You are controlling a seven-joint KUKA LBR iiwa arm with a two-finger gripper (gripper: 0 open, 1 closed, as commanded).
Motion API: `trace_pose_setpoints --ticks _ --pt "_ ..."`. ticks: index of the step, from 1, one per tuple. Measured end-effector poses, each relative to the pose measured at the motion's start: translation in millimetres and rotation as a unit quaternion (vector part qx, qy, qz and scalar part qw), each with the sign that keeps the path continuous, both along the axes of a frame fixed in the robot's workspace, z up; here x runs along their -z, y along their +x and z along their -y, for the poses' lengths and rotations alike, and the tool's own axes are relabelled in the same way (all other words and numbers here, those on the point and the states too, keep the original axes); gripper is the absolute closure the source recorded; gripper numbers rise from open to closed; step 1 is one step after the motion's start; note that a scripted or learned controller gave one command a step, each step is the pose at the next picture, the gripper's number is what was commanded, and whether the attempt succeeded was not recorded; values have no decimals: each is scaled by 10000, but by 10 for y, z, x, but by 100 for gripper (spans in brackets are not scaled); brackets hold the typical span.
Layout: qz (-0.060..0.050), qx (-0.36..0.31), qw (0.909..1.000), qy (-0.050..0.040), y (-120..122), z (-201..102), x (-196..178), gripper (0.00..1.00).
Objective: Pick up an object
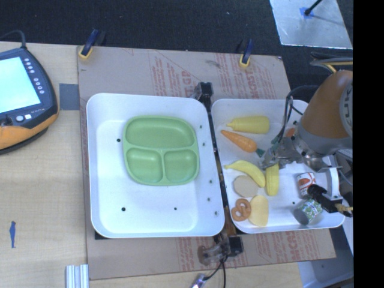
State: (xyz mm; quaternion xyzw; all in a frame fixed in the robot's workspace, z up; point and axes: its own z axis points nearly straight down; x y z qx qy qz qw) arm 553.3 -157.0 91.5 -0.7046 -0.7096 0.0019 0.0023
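The right bin [240, 106] holds several toy foods. A yellow squash [247, 124] lies at the back with a carrot [239, 140] just in front of it. Lower down are a banana [247, 171], a corn cob [272, 179], a beige round piece [243, 186], a pretzel [241, 209] and a pale yellow piece [259, 211]. My gripper [269, 157] reaches down into this bin from the right, right above the top end of the corn cob and beside the banana's tip. The arm's bulk hides the bin's right part.
A small red-and-white can [305, 181] and a grey-green can [308, 211] lie at the right bin's front right. The left bin [102, 179] bears a green divided plate [161, 149]. A tablet-like pendant [21, 98] rests at the bench's left edge.
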Motion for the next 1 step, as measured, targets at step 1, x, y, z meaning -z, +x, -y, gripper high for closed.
trace_pose_setpoints --ticks 1 --pt "25 9 10000 -1 193 -502 -1152 100"
